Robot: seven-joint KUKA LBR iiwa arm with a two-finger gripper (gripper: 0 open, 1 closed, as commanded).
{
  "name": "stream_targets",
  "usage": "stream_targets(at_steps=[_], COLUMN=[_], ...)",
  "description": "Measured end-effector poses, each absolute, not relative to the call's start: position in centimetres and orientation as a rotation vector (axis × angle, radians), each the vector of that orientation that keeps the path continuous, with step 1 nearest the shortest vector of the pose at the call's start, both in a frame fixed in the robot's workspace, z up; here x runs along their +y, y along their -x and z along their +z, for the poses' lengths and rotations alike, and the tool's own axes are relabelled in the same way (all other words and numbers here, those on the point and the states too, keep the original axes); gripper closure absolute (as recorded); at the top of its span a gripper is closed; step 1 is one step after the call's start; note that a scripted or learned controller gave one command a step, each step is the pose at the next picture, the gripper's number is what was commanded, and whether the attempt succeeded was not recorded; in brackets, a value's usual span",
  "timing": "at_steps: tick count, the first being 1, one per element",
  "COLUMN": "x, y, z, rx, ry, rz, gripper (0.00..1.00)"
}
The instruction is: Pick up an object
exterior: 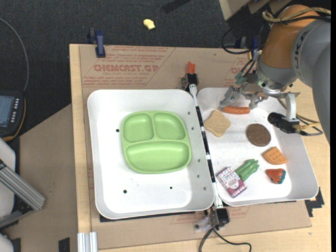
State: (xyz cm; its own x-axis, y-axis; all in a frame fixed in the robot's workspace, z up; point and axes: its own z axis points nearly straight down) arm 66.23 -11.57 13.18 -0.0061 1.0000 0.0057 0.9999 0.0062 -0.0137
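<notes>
Upper right of frame: arm (294, 41) reaches down into the right bin (302, 188).
Hand (237, 100): low over the bin's top left, fingers spread, straddling the orange sausage (235, 109); a firm pinch cannot be told.
Right bin: bread (217, 123), brown disc (258, 134), orange wedge (274, 156), green veg (247, 169), pink box (231, 181), red piece (276, 176).
Left bin (105, 156): green tray (155, 141), centre.

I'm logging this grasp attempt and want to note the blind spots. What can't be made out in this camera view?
- Gripper: its fingertips blur against the orange hot dog, so grasp or contact is unclear.
- Pink packet: print too small to read.
- Right bin: far corner hidden behind the arm.
</notes>
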Motion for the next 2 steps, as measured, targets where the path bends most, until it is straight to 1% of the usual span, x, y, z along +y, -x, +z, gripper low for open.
stream_targets(at_steps=[1, 2], x=[-17.6, -20.2], y=[-60.2, -54.0], z=[8.5, 8.9], rx=[-2.218, -2.223], ry=[2.229, 2.229], rz=[0.001, -0.006], gripper=[0.0, 0.0])
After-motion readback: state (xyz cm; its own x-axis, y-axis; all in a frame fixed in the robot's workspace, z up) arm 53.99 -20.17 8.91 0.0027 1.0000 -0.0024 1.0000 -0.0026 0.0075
